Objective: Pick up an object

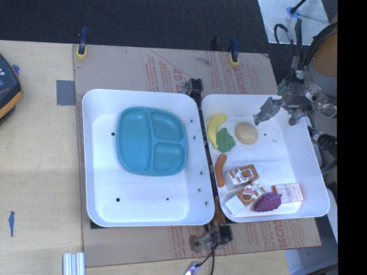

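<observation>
The right bin [304, 153] holds several toy foods: a yellow banana [214, 128], a green leafy piece [225, 140], a beige round bun [246, 133], an orange sausage [220, 170], two small brown-and-white cartons [242, 175] [249, 193], purple grapes [267, 201] and a red-and-white box [288, 192]. My gripper [280, 116] hangs over the bin's upper right part, to the right of the bun and apart from it. Its two fingers stand spread with nothing between them.
The left bin [97, 171] holds a blue divided plate [152, 140]. Clamps sit on the cardboard's far edge and between the bins. A yellow-and-black device [7, 87] lies at the far left of the bench.
</observation>
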Controlling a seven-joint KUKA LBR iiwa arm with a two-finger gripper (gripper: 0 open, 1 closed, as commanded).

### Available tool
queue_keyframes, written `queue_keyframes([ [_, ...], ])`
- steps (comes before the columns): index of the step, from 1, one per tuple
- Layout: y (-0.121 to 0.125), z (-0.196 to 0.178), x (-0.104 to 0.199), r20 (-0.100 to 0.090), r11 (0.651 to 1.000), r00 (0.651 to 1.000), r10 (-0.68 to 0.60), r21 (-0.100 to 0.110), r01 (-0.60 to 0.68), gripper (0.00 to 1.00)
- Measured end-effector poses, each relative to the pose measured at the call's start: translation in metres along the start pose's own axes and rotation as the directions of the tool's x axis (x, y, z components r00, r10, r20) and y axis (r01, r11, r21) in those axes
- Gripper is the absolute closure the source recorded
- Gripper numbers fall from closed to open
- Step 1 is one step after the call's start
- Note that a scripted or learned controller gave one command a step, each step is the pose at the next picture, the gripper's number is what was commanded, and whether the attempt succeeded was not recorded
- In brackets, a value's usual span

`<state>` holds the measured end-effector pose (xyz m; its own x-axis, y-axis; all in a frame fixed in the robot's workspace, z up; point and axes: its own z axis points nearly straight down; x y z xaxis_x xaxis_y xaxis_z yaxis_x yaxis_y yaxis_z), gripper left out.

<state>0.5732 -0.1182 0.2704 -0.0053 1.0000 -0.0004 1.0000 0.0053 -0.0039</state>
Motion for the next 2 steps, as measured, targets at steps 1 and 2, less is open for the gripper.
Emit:
queue_keyframes([
  [1, 0.010, 0.122, -0.003, 0.000, 1.000, 1.000, 0.000, 0.003, 0.000, 0.00],
  [2, 0.035, 0.179, -0.016, 0.002, 1.000, 1.000, 0.001, 0.000, -0.001, 0.00],
])
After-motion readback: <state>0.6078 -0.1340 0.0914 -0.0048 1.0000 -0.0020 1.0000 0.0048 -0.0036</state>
